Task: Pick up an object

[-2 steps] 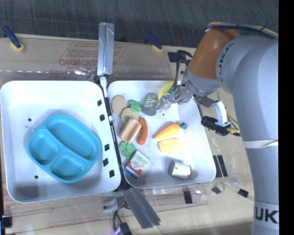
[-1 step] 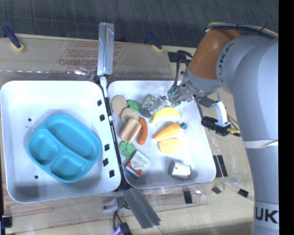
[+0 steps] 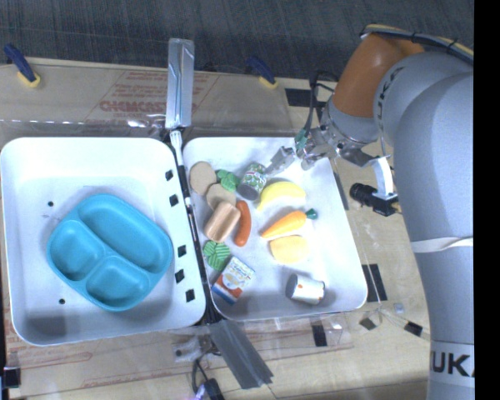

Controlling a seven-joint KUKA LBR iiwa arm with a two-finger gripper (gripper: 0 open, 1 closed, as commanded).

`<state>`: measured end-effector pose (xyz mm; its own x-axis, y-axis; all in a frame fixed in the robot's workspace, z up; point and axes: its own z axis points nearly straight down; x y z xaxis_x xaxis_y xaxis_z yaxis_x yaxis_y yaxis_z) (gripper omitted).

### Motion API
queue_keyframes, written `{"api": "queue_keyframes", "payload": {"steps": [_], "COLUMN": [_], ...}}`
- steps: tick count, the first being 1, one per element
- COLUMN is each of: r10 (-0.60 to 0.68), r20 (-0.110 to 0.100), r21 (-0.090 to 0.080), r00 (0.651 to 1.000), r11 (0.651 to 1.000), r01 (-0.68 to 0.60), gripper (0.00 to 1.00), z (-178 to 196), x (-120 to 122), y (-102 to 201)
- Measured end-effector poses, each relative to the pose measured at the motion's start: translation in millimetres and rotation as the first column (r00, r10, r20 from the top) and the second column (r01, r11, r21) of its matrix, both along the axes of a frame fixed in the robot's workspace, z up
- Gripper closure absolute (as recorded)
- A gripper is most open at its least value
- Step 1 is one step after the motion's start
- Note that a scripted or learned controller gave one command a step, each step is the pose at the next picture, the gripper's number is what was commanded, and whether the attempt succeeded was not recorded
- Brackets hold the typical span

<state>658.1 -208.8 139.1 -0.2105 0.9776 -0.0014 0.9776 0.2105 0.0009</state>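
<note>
Plastic on wood, mostly smooth

Both white bins [image 3: 33, 307] look like smooth, faintly glossy plastic; the blue divided tray [image 3: 108, 252] is matt plastic. The toy foods, like the banana [image 3: 282, 192], shine slightly. The bench [image 3: 233, 90] looks like pale wood, the arm [image 3: 425, 140] satin grey.

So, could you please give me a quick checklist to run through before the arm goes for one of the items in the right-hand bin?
1. Pickable items in the right bin: ok. A banana, a carrot and a small can lie there.
2. Hand over the right bin: ok, near its upper edge.
3. Nothing already held: ok, no item shows in the hand.
4. An item standing apart from the rest: ok. The small can lies alone near the lower edge; those on the left are crowded together.
5. Whether the hand is ready to close on something: cannot tell.
6. Left bin: ok, it holds a blue divided tray.
</note>
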Motion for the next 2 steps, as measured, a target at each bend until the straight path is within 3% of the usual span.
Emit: {"api": "queue_keyframes", "payload": {"steps": [1,2], "r10": [0.045,0.049], "r20": [-0.001,0.000], "r21": [0.000,0.000], "r00": [0.999,0.999], "r11": [0.999,0.999], "r01": [-0.045,-0.049], "gripper": [0.00,1.00], "z": [-48,-36], "x": [-69,-67], "y": [-1,-1]}}
